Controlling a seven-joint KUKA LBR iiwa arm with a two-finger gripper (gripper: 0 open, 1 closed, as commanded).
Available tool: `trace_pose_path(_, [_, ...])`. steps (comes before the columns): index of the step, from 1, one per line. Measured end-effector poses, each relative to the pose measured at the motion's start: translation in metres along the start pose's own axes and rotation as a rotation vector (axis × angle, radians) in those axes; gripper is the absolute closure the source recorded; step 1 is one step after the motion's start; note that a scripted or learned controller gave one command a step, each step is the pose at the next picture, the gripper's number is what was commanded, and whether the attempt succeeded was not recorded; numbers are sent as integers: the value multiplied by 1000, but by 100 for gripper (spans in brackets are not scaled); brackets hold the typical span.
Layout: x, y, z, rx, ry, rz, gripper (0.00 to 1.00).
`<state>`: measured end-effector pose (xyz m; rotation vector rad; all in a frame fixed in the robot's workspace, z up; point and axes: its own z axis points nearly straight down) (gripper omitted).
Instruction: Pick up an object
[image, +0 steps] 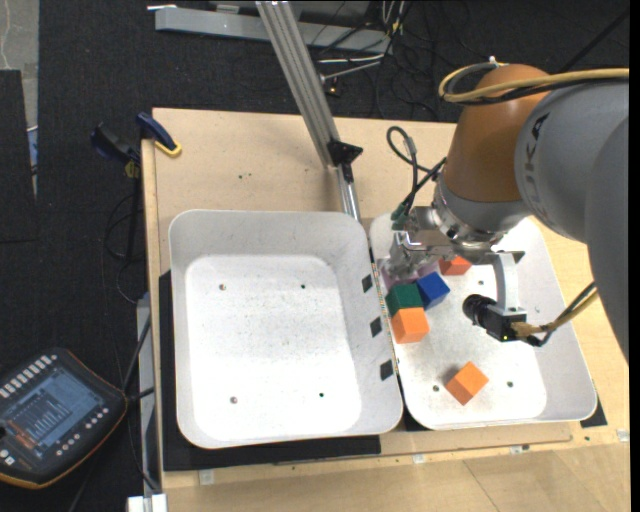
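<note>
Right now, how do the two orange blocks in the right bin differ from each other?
The orange block near the divider touches the green block, just below the gripper; the lone orange block sits apart on bare bin floor, nearer the front. The first lies roughly square to the bin, while the lone one is turned diamond-wise. Both look alike in colour and size.

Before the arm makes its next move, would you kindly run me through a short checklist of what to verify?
1. Tool is over the right bin: ok.
2. Tool sits above the cluster of green block, blue block and orange block: ok.
3. A block is held: cannot tell.
4. Blocks are spaced for a clean single grasp: not ok, they touch.
5. Lone orange cube lies apart, unobstructed: ok.
</note>
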<state>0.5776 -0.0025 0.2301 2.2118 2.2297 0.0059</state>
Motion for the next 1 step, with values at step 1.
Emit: trace_pose_path(1, [49, 32, -10, -1, -1, 1, 100])
